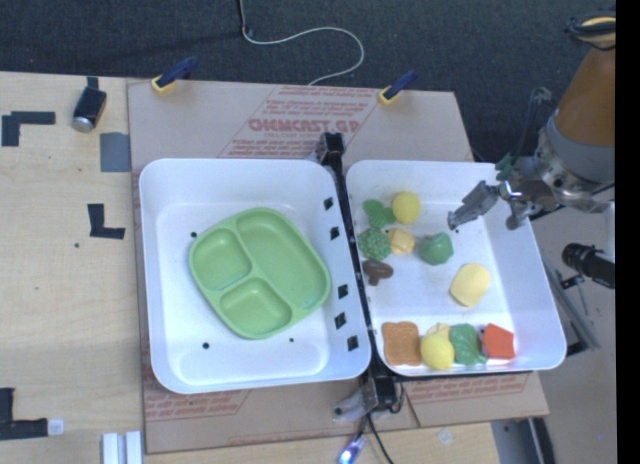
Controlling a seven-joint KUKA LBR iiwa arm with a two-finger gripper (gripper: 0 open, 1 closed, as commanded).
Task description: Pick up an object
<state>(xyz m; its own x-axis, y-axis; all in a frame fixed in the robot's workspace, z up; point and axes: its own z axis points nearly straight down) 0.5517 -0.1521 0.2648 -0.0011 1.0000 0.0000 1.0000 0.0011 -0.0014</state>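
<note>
The grey two-finger claw (470, 209) hung over the right white plastic bin (520, 282), how far open I couldn't tell; a round green toy (435, 249) lay just below-left of it, untouched

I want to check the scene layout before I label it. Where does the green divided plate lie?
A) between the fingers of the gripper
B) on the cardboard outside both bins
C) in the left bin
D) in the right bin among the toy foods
C: the green divided plate lies flat in the left bin, while the toy foods are in the right bin.
</note>
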